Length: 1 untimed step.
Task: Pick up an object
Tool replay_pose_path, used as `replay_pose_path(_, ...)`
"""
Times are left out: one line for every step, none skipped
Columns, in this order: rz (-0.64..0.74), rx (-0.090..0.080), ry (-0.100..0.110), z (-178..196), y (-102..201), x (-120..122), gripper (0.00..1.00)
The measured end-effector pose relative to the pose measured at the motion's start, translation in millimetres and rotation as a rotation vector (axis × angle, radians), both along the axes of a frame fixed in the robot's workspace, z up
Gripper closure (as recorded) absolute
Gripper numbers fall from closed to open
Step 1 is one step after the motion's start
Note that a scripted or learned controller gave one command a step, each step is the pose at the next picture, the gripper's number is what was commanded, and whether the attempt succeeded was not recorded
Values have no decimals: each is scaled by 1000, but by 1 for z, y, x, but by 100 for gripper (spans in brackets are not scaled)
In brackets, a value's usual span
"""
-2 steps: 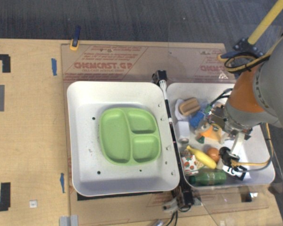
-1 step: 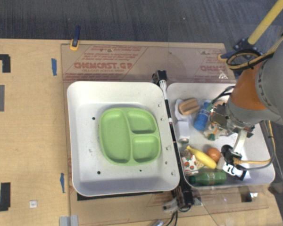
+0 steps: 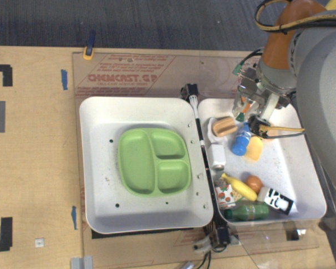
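Right bin (image 3: 302,167), used as landmark: a blue bottle (image 3: 241,142) lies at its upper middle, touching a yellow object (image 3: 254,148) on its right. The grey arm (image 3: 319,66) enters from the right, orange band above the wrist, angled downward. The claw (image 3: 250,112) hangs just above the bottle; its opening cannot be told.
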<state>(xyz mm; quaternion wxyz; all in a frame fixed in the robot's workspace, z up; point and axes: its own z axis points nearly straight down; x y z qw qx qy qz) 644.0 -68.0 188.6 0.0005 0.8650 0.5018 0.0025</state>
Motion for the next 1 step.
replay_pose_path(-374, 0, 13, 14, -16, -28, 100)
